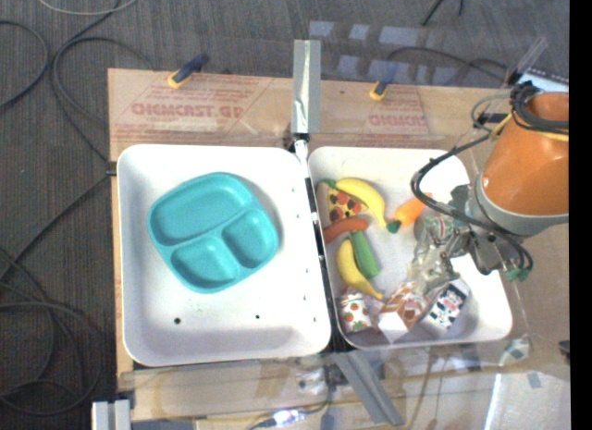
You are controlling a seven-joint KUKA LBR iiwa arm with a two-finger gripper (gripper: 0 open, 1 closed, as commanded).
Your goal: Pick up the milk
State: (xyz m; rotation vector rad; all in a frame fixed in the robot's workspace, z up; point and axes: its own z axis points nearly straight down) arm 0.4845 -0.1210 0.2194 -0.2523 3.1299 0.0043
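We are seeing the milk [448, 306], a small white carton with black patches, lying in the right bin [495, 331] near its front right corner. It is lying tipped on its side, and its long axis is running at a slant, from the lower left up toward the upper right; which end is the top we cannot tell.

Just beside it on the left, a brown and white carton [401, 306] is lying nearly touching it, and further left a small patterned box [353, 312] is sitting against the bin's front wall. Behind those, a yellow banana [354, 272] with a green vegetable [364, 254] across it is lying along the bin's left side, with a red sausage [345, 228], a pizza slice [340, 202] and a second banana [365, 199] further back. An orange carrot [407, 212] is resting near the middle.

The gripper [435, 257] is hanging just behind and above the milk, reaching in from the right under the orange band [527, 174] of the arm. Its clear parts are blurring into the clutter, so we cannot tell its state. The milk is lying free on the bin floor.

In the left bin [139, 326], a teal divided plate [215, 230] is sitting well apart from all this.
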